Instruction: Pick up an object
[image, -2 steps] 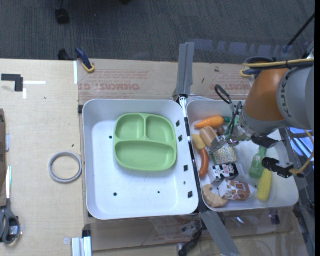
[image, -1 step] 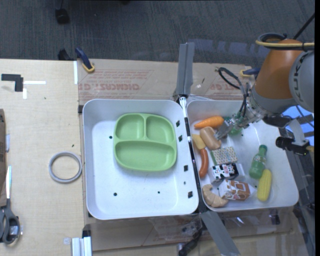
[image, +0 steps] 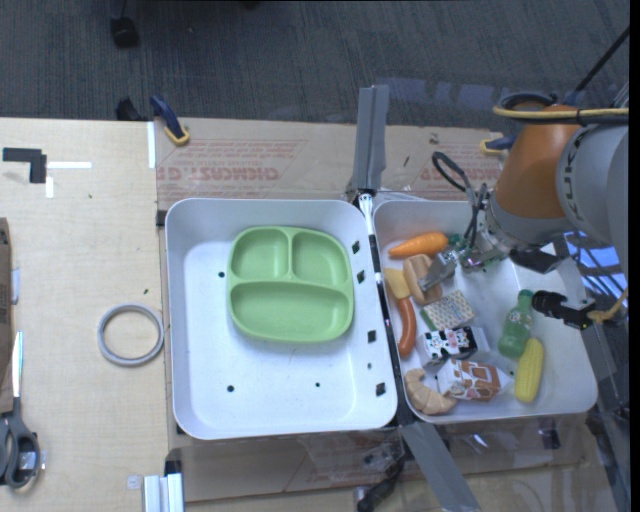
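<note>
Arm (image: 560, 170): grey, orange-banded, reaching in from the right and slanting down over the far part of the right bin (image: 570, 395). Step judged: reach and descent, nothing lifted. Pincer (image: 445, 268): low beside the carrot (image: 418, 244), opening and contents cannot be told; next move calls for closing squarely on one item.

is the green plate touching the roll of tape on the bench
Apart. The camera view shows the green plate inside the left bin, with the tape roll outside on the bench.
</note>
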